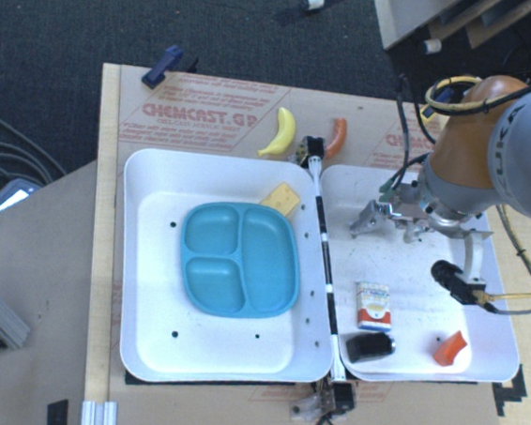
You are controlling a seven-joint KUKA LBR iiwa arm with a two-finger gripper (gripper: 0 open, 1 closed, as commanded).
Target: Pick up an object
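Camera view: my gripper (392,217) hangs over the right white bin's (496,311) far end, fingers spread, holding nothing. Approach step. Nearest target: small red-and-white carton (373,306), nearer centre. Next: shift nearward, descend, close squarely.

The grey arm (529,131) comes in from the right side, and its orange band (466,148) sits just above the wrist. The gripper (389,218) points toward the left, low over the far part of the right side.
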